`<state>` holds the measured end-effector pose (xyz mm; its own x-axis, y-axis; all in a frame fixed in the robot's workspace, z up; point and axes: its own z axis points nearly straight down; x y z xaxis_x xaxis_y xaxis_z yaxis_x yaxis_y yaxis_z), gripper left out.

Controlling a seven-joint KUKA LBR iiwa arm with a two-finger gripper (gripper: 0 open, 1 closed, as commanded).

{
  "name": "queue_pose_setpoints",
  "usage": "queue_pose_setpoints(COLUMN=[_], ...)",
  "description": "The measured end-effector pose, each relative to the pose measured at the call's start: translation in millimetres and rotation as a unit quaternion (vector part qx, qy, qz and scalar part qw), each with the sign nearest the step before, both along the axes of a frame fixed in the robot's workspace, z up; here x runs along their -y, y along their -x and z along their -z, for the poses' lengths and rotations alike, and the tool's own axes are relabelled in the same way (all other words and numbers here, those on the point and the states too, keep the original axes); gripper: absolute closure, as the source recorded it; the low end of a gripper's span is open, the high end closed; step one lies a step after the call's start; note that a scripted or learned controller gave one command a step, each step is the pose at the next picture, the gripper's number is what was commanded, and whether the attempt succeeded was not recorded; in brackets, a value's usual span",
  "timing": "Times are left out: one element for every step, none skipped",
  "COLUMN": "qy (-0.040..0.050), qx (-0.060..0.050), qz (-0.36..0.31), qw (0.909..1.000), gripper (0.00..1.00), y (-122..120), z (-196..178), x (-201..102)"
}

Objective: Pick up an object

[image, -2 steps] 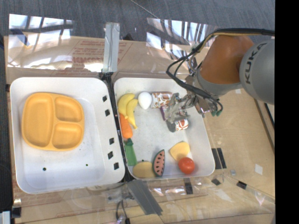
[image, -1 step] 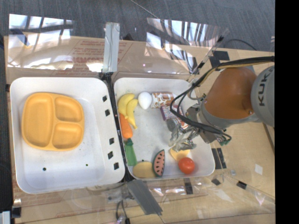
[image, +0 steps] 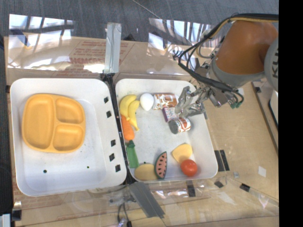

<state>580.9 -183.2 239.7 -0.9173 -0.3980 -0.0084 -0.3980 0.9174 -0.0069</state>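
Observation:
My gripper (image: 189, 106) hangs low over the upper right part of the right bin (image: 205, 141). Just below it lies a small tin can (image: 180, 125) on its side, and a purple packet (image: 169, 113) sits right beside the gripper's left side. A brown-labelled can (image: 165, 100) and a white egg (image: 147, 101) lie to the left of it. I see nothing lifted off the bin floor.
The right bin also holds bananas (image: 128, 109), a carrot (image: 128, 129), a green piece (image: 132, 155), a watermelon slice (image: 162, 164), a cheese wedge (image: 182, 152), a tomato (image: 189, 167) and a pale yellow lump (image: 145, 171). A yellow divided plate (image: 53, 123) lies in the left bin (image: 61, 178).

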Motion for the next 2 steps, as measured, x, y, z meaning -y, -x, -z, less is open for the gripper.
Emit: queue_pose_setpoints(qy=[-0.0025, 0.0001], qx=[-0.007, -0.001], qz=[-0.185, -0.143], qw=[0.9827, 0.9898], gripper=[1.0, 1.0], y=[-15.0, -63.6], z=[106.1, 32.3], x=[-13.3, -38.0])
